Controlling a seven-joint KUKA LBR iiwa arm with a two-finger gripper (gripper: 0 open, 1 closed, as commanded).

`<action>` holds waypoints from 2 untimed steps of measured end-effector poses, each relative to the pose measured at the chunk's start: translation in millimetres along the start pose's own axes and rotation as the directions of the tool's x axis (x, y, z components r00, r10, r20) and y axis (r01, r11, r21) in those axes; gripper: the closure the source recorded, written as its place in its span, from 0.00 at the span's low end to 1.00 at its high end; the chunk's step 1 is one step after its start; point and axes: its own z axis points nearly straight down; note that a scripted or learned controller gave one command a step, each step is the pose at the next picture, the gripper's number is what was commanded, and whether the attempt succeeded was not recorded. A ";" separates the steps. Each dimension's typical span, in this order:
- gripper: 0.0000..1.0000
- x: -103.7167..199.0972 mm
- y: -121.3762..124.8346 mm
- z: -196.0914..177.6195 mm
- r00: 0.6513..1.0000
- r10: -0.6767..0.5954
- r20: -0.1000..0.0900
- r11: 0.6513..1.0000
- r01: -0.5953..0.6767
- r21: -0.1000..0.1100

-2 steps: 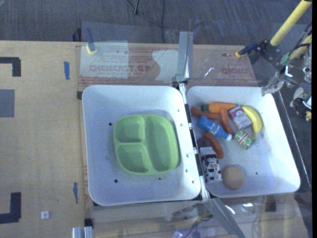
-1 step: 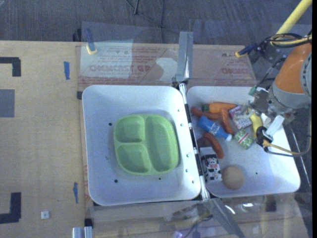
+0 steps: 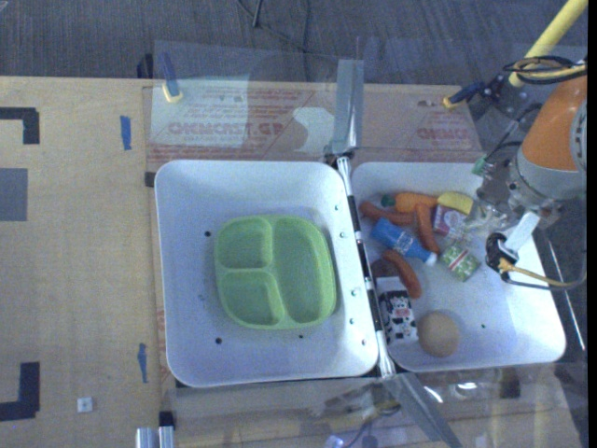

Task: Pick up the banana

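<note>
Camera view showed the end effector point(image 3: 487, 220) low over the right bin point(image 3: 522, 329), though whether it was spread or pressed together could not be told. At its nine o'clock, just beside it, lay the banana point(image 3: 455, 201), among other toy foods. Further toward nine o'clock, the left bin point(image 3: 187, 203) held a green divided plate point(image 3: 275, 272).

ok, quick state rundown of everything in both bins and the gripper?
green three-compartment plastic tray: flat in left bin, nothing in it
yellow banana: lying in right bin, not gripped
blue bottle: on its side
orange carrot: lying flat
red sausage: lying flat
tan round egg-like ball: resting near front wall
gripper: over right bin beside banana
</note>
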 end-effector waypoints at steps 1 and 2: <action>1.00 2.9 -22.9 8.9 0.925 -0.380 0.003 0.925 0.380 0.005; 1.00 39.0 43.3 -95.7 0.941 -0.337 0.005 0.941 0.337 0.006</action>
